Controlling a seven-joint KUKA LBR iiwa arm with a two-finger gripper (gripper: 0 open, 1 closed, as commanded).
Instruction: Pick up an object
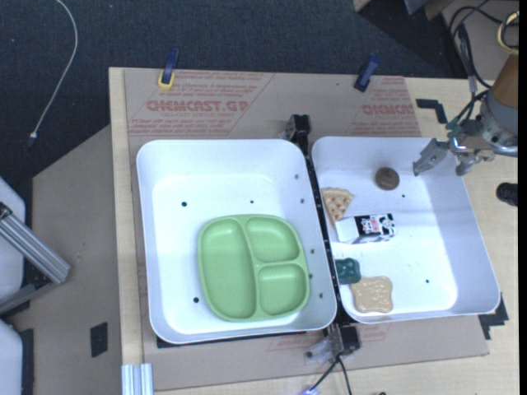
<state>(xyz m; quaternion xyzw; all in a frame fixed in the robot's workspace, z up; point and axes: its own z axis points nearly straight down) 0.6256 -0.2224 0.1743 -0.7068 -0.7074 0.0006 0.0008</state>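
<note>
Your gripper hangs over the upper right corner of the right bin, fingers spread apart with nothing between them. The nearest object is the brown ball, just to its left on the bin floor. Below that lie a cracker-like wedge, a small black-and-white carton, a teal piece and a tan toast slice. The left bin holds a green divided plate.

Two bins sit side by side on the worktop. The left bin holds a divided plate. In the right bin, a round ball lies farthest back, a cracker and carton mid-bin, and a toast slice nearest the front. The claw hovers at the bin's back-right corner.
</note>
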